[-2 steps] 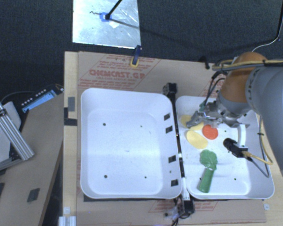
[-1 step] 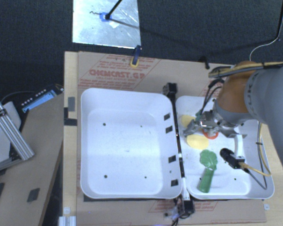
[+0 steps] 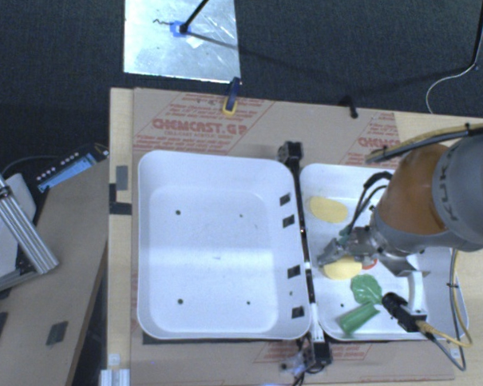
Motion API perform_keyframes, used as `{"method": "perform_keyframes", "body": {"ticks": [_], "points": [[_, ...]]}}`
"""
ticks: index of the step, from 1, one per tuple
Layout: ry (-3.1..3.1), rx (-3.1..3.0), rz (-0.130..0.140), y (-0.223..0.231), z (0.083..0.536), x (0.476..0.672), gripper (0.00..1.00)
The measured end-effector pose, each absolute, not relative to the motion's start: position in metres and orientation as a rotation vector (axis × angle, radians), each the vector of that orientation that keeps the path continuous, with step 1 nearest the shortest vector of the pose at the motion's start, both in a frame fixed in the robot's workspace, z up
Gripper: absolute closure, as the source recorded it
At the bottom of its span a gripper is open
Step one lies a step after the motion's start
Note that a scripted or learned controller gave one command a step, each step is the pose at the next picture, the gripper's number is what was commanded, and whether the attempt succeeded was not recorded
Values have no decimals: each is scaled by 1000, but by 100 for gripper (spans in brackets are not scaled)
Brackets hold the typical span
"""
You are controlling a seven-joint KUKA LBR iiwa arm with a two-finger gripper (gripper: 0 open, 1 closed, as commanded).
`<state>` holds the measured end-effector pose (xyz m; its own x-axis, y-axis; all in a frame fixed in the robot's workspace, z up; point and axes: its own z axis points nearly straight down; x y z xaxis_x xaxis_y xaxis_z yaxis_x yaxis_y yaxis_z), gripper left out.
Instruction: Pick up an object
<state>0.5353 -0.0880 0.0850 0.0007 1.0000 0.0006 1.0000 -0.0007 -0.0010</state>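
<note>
The tool (image 3: 340, 252) is low in the right bin (image 3: 435, 326), at about 9 o'clock of that bin's floor, just beside the divider between the two bins. Its metal tip lies directly over the near yellow piece (image 3: 344, 269), a rounded lemon-coloured object. From this slanted view you cannot tell whether the tool is apart or together, nor whether it is clamped on the yellow piece; treat the grasp as unconfirmed.

Candidate objects, all in the right bin:
- the near yellow piece, touching or just under the tool;
- a second yellow disc (image 3: 328, 209) at 12 o'clock from the tool, lying apart from everything else;
- a green leaf-shaped piece (image 3: 366, 289) at 4 o'clock, just beside the near yellow piece;
- a green cylinder (image 3: 357, 319) at 5 o'clock, near the bin's front wall.

To do this step well, centre the tool over the near yellow piece so that it sits between both sides of the tool. Keep clear of the divider at 9 o'clock. Expect the rounded surface to slip; close fully before lifting. Lift straight up and check that the green leaf-shaped piece is not dragged along.

The left bin (image 3: 158, 176) needs no attention.
</note>
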Motion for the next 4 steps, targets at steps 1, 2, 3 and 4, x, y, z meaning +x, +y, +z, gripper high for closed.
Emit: {"method": "perform_keyframes", "body": {"ticks": [1, 2, 3, 4], "points": [[-2226, -2223, -5, -88, 96, 538, 100], [-2233, -2215, -11, -38, 189, 505, 100], [-2233, -2212, -6, 11, 219, 487, 100], [-2229, -2208, 1, 66, 182, 486, 100]]}}
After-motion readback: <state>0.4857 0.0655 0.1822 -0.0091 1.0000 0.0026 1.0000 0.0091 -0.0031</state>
